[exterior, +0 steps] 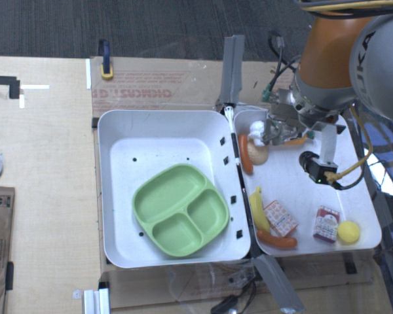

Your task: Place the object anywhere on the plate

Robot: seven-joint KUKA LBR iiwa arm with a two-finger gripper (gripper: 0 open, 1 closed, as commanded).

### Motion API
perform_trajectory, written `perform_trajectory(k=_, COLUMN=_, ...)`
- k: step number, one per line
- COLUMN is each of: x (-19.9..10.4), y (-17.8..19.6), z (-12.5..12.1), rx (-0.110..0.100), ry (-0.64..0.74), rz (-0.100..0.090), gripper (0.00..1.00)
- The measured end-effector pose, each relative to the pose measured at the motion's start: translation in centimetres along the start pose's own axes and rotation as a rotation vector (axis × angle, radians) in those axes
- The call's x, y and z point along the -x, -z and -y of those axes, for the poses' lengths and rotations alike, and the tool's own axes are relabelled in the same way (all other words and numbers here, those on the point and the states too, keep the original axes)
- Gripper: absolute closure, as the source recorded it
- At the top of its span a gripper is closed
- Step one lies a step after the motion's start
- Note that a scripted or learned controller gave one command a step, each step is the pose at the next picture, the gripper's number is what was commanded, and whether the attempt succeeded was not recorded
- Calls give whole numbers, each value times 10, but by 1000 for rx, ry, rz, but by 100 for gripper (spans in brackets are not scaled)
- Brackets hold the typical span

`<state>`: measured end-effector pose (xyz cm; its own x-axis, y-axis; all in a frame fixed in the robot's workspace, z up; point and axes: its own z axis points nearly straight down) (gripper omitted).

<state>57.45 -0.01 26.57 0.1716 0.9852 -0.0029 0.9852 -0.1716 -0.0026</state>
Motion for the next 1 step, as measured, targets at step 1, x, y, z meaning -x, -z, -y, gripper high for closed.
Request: perform_trajectory(k=1, x=-20, y=-76, z=63, rx=-2, ry=158, rz=-1, gripper=100)
